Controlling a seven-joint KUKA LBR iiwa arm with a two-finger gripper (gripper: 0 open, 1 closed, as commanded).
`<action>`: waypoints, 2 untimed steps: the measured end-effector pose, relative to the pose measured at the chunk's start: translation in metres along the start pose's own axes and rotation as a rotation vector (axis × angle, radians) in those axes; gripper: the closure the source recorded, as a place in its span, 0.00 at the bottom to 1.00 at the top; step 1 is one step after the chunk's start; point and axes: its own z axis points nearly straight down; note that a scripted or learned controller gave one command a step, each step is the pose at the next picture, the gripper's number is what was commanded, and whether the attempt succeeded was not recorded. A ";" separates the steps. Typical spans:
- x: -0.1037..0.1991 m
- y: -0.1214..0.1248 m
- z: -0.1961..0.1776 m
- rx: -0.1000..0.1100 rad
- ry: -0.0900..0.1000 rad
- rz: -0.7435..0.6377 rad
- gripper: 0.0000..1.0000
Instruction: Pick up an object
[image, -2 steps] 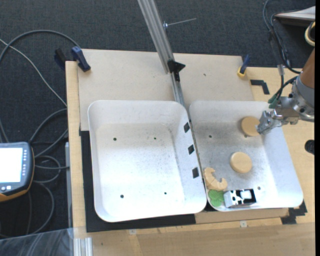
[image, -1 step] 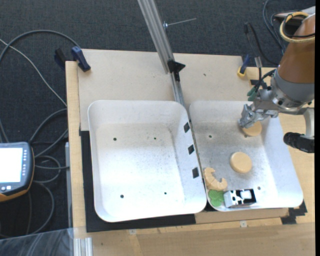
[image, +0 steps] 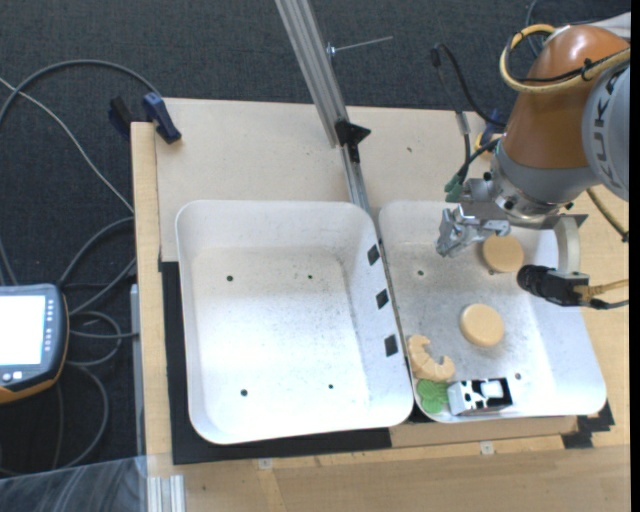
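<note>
My gripper (image: 452, 236) hangs over the upper middle of the right bin (image: 560, 350), below the grey and orange wrist. A tan round disc (image: 503, 254) lies just to its right, partly under the wrist. A second tan disc (image: 482, 325) rests lower in the bin, apart from the gripper. Along the bin's near left corner sit a tan curled piece (image: 428, 357), a green piece (image: 431, 396) and a small black-and-white box (image: 480, 395). I see nothing held in the gripper.
The left bin (image: 200, 300) lies beside the right one, with a ridge carrying black clips (image: 382, 298) between them. A metal rail (image: 320, 80) slants in from the top. A black cable piece (image: 548, 283) sticks out near the arm.
</note>
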 end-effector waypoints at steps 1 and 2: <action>0.050 0.010 -0.006 -0.005 -0.001 0.000 1.00; 0.112 0.025 -0.006 -0.004 0.000 -0.001 1.00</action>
